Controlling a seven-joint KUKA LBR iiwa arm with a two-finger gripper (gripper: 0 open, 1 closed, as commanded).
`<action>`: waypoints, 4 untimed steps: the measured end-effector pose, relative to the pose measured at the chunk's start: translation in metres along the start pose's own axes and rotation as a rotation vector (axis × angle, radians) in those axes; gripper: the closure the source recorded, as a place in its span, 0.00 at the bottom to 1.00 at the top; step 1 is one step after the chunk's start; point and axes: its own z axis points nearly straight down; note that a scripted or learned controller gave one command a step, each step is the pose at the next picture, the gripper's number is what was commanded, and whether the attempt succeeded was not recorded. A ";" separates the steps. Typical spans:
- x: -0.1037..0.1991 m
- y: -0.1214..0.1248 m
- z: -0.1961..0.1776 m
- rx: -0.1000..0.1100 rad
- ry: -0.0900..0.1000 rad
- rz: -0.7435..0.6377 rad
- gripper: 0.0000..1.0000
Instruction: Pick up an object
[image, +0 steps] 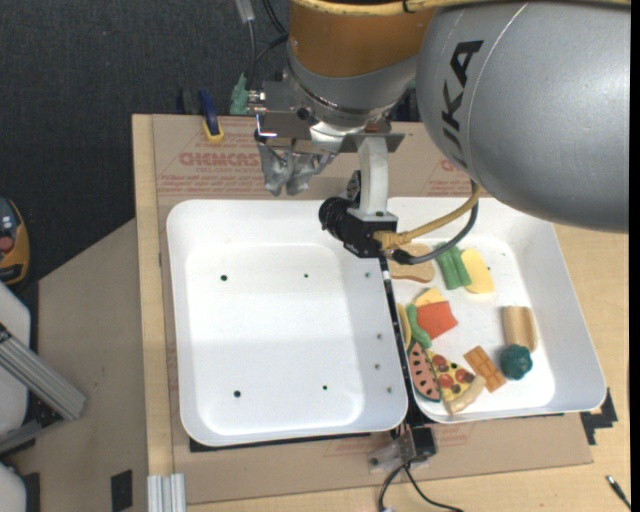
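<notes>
My gripper (290, 175) hangs high above the back edge of the left bin (270, 330), its grey fingers pointing down and close together with nothing between them. The right bin (560, 300) holds several toy foods: a red piece (437, 319), a green piece (454, 269), a yellow piece (478, 272), a tan cylinder (519, 326), a teal ball (516, 361), a watermelon slice (421, 372), a pizza slice (456, 380) and an orange block (484, 366). A tan flat piece (412, 270) lies near the divider.
The big grey arm with its orange band (350, 40) covers the upper right of the view. Brown cardboard (200, 160) lies under both bins. A blue and yellow clamp (210, 115) sits at the back left edge.
</notes>
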 end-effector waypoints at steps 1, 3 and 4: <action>-0.001 -0.001 -0.003 0.011 -0.007 0.001 1.00; -0.003 -0.031 0.048 0.025 -0.010 0.005 1.00; -0.002 -0.028 0.034 0.014 -0.006 0.003 1.00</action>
